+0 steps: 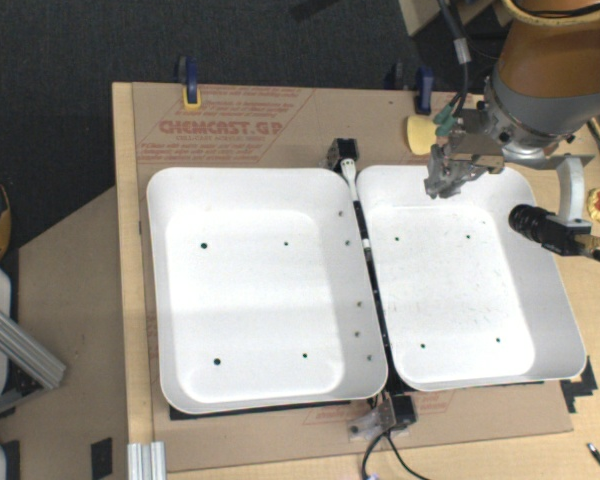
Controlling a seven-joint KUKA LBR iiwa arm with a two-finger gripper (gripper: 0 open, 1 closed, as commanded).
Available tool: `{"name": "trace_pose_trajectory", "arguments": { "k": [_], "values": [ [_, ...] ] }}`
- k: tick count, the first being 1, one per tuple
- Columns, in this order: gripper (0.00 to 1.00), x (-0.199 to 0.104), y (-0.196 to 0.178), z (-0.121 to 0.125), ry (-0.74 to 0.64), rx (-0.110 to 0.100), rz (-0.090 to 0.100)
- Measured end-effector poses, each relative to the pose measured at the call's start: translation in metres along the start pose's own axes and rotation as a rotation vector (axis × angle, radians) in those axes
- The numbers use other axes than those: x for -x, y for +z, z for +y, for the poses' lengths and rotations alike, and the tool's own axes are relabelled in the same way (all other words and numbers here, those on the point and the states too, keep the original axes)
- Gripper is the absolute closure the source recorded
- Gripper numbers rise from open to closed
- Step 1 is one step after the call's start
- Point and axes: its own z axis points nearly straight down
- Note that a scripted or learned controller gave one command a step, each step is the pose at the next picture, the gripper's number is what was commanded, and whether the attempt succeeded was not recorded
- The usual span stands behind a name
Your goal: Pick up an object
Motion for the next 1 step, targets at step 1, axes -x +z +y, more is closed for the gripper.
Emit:
{"name": "trace_pose_trajectory", "arguments": {
  "k": [1],
  "values": [
    [1.0,0.0749,-0.0097,0.0217,0.008,0.008,-0.005]
  ]
}}
